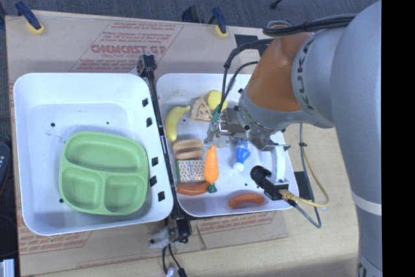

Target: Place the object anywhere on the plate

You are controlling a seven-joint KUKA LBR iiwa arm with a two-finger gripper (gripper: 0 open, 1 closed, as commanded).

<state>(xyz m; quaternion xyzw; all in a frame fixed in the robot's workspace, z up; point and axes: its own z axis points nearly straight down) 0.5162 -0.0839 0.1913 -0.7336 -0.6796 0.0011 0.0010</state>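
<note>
The end effector (219,131), its grip state impossible to tell, hangs over toy food in the right bin (194,82), while the green plate (104,172) sits in the left bin (39,94).

You look down from one fixed camera above the bench (58,36), at a slant, on both bins, the arm (324,74) entering from the right.

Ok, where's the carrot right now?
The carrot lies in the right bin, near its middle, just right of the sandwich and left of the blue bottle, below the gripper.
</note>
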